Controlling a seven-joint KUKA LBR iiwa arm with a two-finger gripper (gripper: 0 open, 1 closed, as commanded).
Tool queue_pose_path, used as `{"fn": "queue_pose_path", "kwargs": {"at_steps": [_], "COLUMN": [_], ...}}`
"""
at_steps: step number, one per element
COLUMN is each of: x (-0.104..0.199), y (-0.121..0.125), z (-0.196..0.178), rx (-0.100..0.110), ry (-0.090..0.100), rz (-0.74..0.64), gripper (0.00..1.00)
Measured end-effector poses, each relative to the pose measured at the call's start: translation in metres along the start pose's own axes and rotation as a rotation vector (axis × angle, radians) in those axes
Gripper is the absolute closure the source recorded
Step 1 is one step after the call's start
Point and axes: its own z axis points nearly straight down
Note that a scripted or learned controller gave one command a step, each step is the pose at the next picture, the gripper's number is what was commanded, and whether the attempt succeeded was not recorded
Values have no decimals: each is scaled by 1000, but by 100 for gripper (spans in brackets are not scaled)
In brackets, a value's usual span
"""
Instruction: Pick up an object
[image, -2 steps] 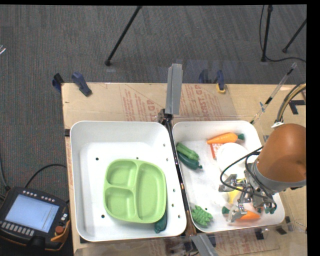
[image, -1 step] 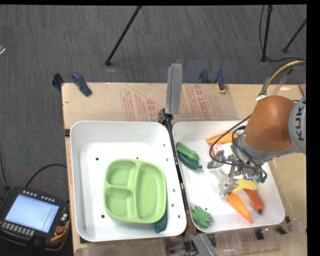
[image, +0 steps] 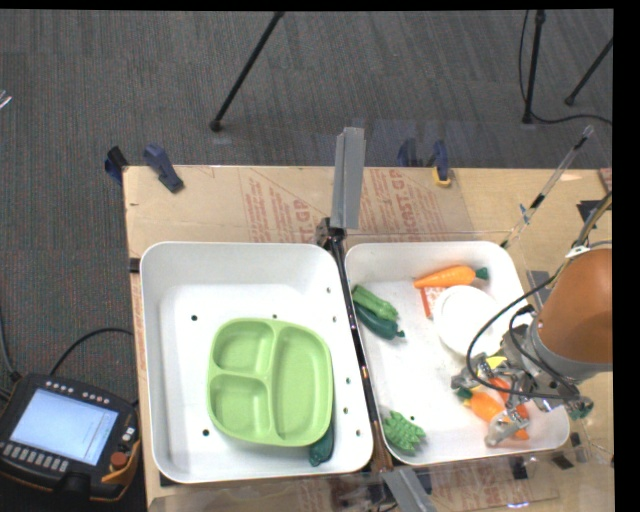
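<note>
Orange toy (image: 486, 404) sits in the right bin (image: 400, 262), near-right corner, directly under the gripper (image: 508, 408), partly covered by the gripper hardware and cables. Can't tell how the gripper is set: the wrist body and wiring block the view, so contact with the toy is unclear too. Arm (image: 585, 310) comes in from the right, orange band visible above the wrist. Rest of the right bin: carrot (image: 448, 276) at the far side, white round plate (image: 468, 318) just near of it, dark green vegetable (image: 377, 310) by the left wall, bumpy green piece (image: 404, 430) at the near-left corner. Left bin (image: 170, 270) holds a light green divided tray (image: 270, 380), with a small dark green item (image: 321, 451) touching its near-right edge. Teach pendant (image: 66, 432) lies on the floor, near left of the bench.
</note>
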Motion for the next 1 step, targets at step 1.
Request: {"fn": "queue_pose_path", "kwargs": {"at_steps": [1], "x": [0], "y": [-14], "z": [-1], "rx": [1], "ry": [-2], "rz": [-91], "gripper": [0]}}
